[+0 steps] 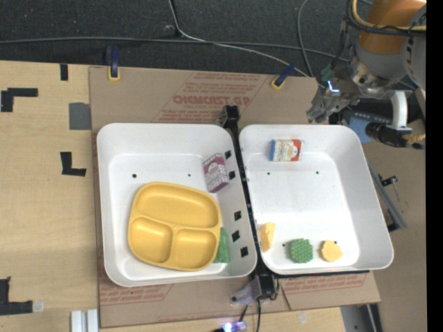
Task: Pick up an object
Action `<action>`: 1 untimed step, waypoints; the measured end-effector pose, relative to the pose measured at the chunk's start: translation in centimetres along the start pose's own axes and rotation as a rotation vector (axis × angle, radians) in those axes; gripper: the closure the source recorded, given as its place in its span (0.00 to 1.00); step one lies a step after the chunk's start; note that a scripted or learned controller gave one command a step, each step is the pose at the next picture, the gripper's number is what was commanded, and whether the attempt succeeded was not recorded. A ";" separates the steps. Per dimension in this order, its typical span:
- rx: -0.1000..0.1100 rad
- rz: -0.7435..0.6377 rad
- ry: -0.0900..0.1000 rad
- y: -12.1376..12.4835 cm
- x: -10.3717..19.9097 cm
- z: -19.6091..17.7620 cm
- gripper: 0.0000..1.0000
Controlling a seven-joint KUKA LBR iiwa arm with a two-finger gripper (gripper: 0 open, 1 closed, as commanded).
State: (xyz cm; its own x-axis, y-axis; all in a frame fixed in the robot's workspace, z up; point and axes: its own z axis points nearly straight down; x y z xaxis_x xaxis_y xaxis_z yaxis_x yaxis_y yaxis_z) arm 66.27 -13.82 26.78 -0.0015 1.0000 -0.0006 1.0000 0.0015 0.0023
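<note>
Approach stage, as I read it: nothing lifted yet. Grey-and-orange arm (387, 19) hangs over the tabletop beyond the right white bin's (360, 206) far corner, gripper (327, 109) outside the rim. Cannot tell whether the jaws are parted or closed; nothing visibly between them.

Candidates in the right bin: small white packet with blue and red print (285, 150) near the far wall, closest to the gripper; green bumpy round piece (300, 250), yellow round piece (331, 252) and yellow wedge (266, 236) along the near wall.

Left white bin (111, 206): yellow divided plastic tray (174, 225), purple-and-white packet (217, 172).

Next I judge: move inward over the packet, then descend.
</note>
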 end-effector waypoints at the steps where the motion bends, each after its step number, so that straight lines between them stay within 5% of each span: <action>1: 0.005 -0.002 0.000 -1.2 5.8 1.4 1.00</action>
State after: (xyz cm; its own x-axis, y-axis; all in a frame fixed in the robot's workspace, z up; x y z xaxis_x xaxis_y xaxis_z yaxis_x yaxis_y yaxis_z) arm 65.04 -8.01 25.35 -0.0031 1.0000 -0.0004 1.0000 0.0031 -0.0024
